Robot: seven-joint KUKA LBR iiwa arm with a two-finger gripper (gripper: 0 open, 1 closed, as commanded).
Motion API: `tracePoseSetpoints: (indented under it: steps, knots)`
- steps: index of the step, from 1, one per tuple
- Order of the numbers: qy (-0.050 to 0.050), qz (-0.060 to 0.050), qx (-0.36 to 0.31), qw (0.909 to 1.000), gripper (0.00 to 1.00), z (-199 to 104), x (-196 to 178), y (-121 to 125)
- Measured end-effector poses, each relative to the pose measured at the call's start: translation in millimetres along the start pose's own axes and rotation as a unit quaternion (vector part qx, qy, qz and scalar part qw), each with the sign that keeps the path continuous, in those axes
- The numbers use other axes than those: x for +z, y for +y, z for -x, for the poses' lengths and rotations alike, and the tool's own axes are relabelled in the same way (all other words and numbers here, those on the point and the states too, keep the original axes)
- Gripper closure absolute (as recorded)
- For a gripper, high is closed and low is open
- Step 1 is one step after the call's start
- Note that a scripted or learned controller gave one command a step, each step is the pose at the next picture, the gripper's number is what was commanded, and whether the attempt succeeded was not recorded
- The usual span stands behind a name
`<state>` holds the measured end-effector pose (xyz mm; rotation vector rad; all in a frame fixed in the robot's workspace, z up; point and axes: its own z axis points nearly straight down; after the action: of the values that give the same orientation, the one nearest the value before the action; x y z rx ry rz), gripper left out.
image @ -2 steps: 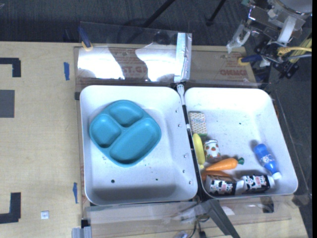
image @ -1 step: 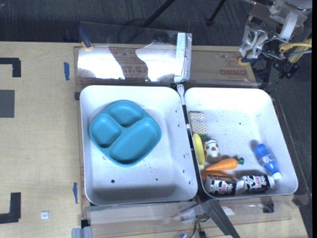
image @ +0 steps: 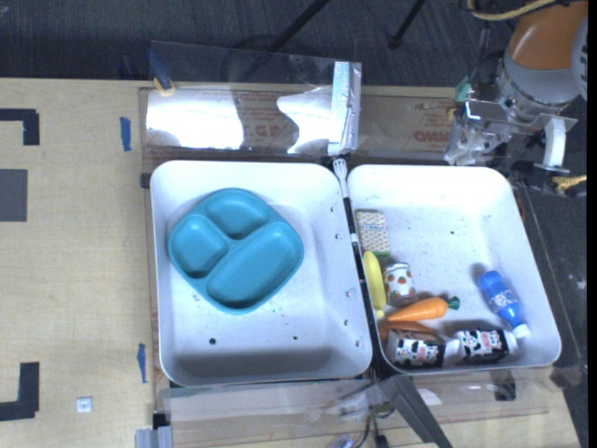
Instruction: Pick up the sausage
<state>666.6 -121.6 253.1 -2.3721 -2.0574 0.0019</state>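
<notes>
Several toy foods crowd the front left of the right bin (image: 448,203). An orange carrot (image: 420,310) lies across them. Just under its front side a thin brown-red piece (image: 408,326) peeks out, which looks like the sausage, mostly hidden. My gripper (image: 464,147) hangs over the bin's far right rim, well away from the food, below the grey wrist and orange band (image: 546,40). Nothing shows between its fingers.
Near the carrot lie a yellow banana (image: 374,278), a small patterned can (image: 399,281), a cracker packet (image: 371,229), two black-and-white bottles (image: 415,350) (image: 483,343) and a blue bottle (image: 499,297). A blue divided plate (image: 235,247) sits in the left bin (image: 308,343).
</notes>
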Motion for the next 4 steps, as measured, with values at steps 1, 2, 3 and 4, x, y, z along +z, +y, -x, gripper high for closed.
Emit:
tracePoseSetpoints:
  steps: [1, 2, 3, 4]
  knots:
    - [0.000, 0.000, 0.051, 0.9987, 1.00, -30, 89, -4]
    - [0.000, 0.004, -0.051, 0.9987, 1.00, -13, 166, -49]
    - [0.000, 0.004, 0.068, 0.9977, 1.00, -22, 167, -16]
    - [0.001, 0.002, 0.077, 0.9970, 1.00, -14, 167, -21]
